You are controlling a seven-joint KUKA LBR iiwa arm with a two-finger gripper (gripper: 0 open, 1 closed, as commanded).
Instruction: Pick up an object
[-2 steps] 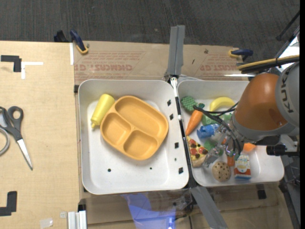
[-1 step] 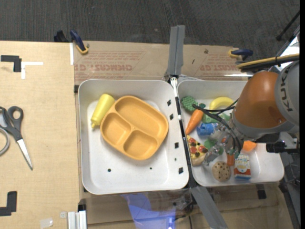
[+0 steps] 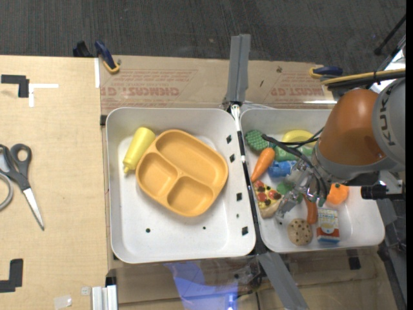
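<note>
Right now your gripper [image 3: 293,199] sits low in the right bin [image 3: 361,237], among toy food: carrot [image 3: 262,162], pizza slice [image 3: 266,197], cookie [image 3: 299,231], small carton [image 3: 328,226]. Grip state: cannot tell. Left bin [image 3: 122,225] has a yellow divided tray [image 3: 182,172] and yellow bottle [image 3: 137,147].

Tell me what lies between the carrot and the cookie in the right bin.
In the camera view, the pizza slice lies between the carrot and the cookie, with the claw just to its right.
</note>
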